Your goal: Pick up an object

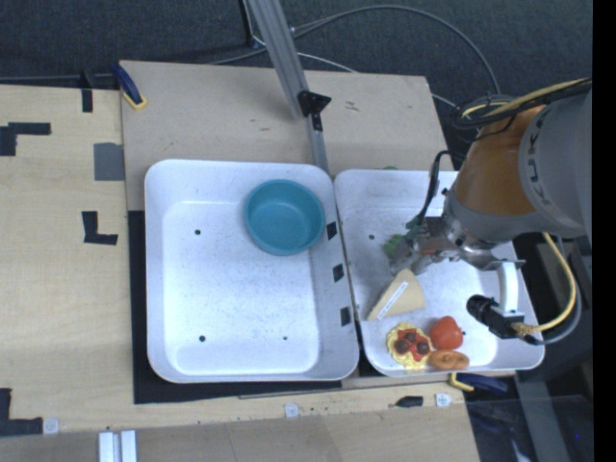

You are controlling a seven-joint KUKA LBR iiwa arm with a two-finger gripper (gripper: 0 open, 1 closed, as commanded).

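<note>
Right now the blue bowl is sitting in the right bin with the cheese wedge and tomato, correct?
Not quite. The camera view shows the blue bowl in the left bin; the cheese wedge and tomato are in the right bin.

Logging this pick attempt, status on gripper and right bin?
Gripper low in right white bin, over small dark green object. Pale yellow cheese wedge just below. Round red tomato and small pizza piece nearer front, untouched.

bowl point(284, 217) in left bin point(192, 287), cheese wedge point(397, 298) in right bin point(366, 200)
</note>
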